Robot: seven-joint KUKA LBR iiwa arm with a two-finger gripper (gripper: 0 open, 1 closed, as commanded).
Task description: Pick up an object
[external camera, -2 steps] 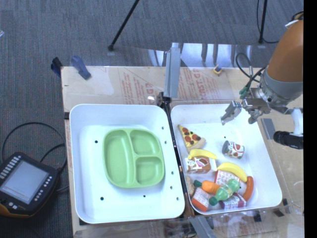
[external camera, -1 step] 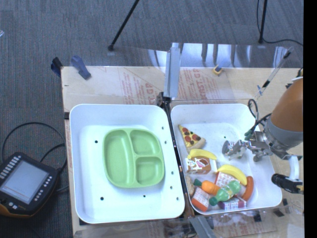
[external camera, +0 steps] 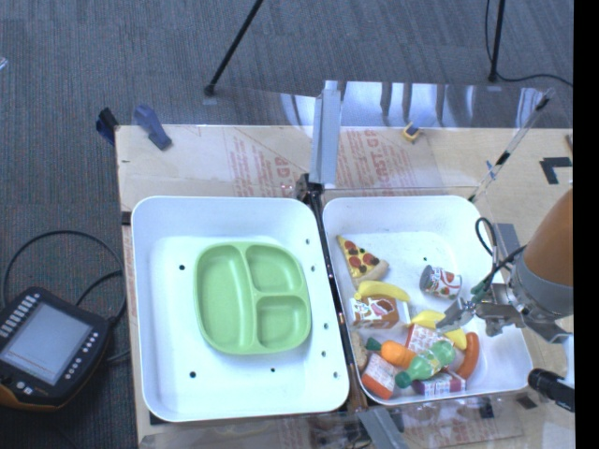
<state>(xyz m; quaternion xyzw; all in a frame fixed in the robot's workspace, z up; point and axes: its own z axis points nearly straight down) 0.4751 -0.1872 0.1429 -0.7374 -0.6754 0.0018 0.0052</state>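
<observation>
Toys fill the right bin, and we work across from the left to reach them. At the far left, on the carpet, we see a pendant with a grey screen and a black cable looping away from it. Next comes the left bin, shallow and white; a green plate with three compartments lies in its middle, and we see nothing in any of the three.

The right bin sits just beside it, their rims touching along the centre. In its upper left we find a pizza slice. Below that lie a banana and a small carton, touching each other. To the right of the banana, apart from the heap, a small can lies on its side. Along the bin's near edge the pieces crowd together: a carrot, a green bottle, a red box, and a red sausage at the right end of the heap.

The gripper reaches in from the right, low over the bin between the can and the sausage. We cannot tell how its fingers stand, and we see no toy caught in it.
</observation>
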